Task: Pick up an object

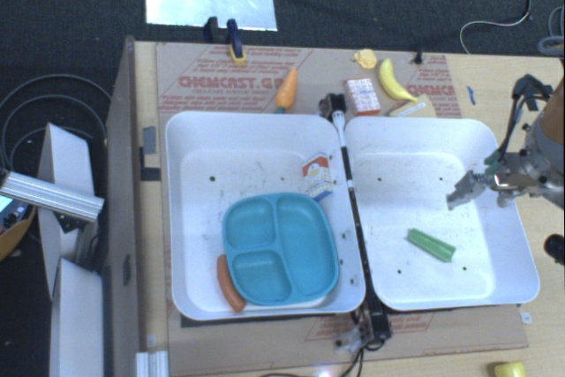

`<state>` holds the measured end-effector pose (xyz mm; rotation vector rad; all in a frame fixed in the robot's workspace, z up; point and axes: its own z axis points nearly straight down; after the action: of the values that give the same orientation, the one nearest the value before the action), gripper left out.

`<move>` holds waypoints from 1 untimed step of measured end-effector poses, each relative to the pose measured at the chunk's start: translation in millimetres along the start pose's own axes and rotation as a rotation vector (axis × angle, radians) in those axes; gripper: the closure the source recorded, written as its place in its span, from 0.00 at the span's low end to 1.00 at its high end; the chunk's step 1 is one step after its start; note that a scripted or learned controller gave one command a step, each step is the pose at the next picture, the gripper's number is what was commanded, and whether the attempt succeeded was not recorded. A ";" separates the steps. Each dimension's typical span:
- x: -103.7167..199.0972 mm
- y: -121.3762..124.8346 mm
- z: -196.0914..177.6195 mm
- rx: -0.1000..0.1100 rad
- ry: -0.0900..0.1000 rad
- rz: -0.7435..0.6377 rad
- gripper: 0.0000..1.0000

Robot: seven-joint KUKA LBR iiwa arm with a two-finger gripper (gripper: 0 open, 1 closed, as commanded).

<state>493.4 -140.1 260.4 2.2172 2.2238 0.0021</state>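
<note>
A green oblong block [431,244] lies flat in the right bin [508,278], a little right of its middle. My gripper [482,192] hangs over the same bin, above and slightly right of the block and apart from it. Its fingers [461,192] stand open with nothing between them. In the left bin [190,190] a blue divided plate [281,247] rests at the front. An orange sausage [230,282] lies along the plate's left edge. A small red and white carton [317,177] sits behind the plate, near the wall between the bins.
Behind the bins, the cardboard holds a carrot [286,90], a small box [363,96], a banana [391,80] and a yellow scrap [365,58]. A black clamp [334,106] sits where the bins meet. A yellow object [509,369] lies at the front right.
</note>
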 end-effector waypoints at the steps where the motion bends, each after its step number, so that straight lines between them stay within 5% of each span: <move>1: 11.4 -8.3 99.1 0.008 0.002 0.001 0.00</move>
<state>485.3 -128.7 161.2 2.2238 2.2279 -0.0044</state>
